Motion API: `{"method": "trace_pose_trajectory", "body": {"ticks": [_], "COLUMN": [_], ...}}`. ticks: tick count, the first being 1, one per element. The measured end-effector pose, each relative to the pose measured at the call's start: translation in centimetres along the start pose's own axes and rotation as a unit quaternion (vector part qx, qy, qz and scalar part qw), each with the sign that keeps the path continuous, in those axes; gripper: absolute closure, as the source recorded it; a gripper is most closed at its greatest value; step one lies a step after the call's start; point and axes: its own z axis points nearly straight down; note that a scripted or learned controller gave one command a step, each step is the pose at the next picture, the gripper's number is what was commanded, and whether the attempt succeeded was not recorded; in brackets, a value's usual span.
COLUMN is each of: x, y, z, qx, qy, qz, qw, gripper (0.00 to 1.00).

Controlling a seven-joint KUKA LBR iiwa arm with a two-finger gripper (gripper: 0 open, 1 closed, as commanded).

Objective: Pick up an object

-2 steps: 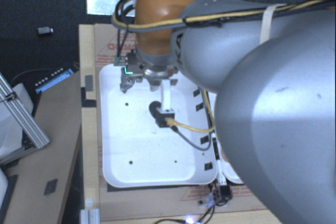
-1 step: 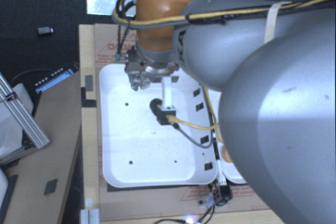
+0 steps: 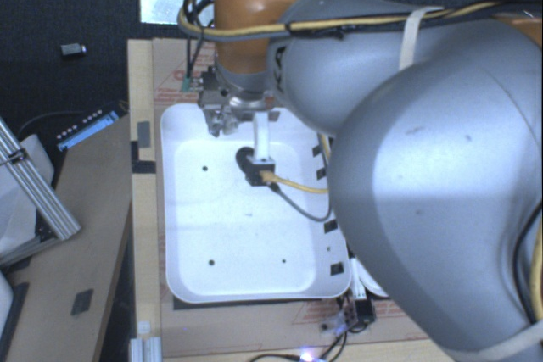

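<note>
No text, label, brand, number or sign can be read anywhere here. The cardboard sheet under the white bin carries faint reddish printing along its top edge, just left of the wrist, and again near its bottom edge, but the marks are too small and blurred to make out as letters. The dark strip lying on the bench to the left shows a row of pale dots or marks, equally illegible. The black tabs stuck along the bin's sides bear nothing legible. The arm's grey shell and orange band show no marking.
</note>
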Motion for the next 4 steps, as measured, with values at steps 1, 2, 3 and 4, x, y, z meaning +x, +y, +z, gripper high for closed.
{"method": "trace_pose_trajectory", "body": {"ticks": [1,2,3,4], "x": [0.0,0.0,0.0,0.0], "y": [2.9,2.8,2.8,2.8], "z": [4.4,4.5,4.4,5.6], "qx": [0.000,0.001,0.001,0.001], "qy": [0.000,-0.001,-0.001,-0.001], "qz": [0.000,0.000,0.000,0.000], "qw": [1.0000,1.0000,1.0000,1.0000], "gripper": [1.00,1.00,1.00,1.00]}}
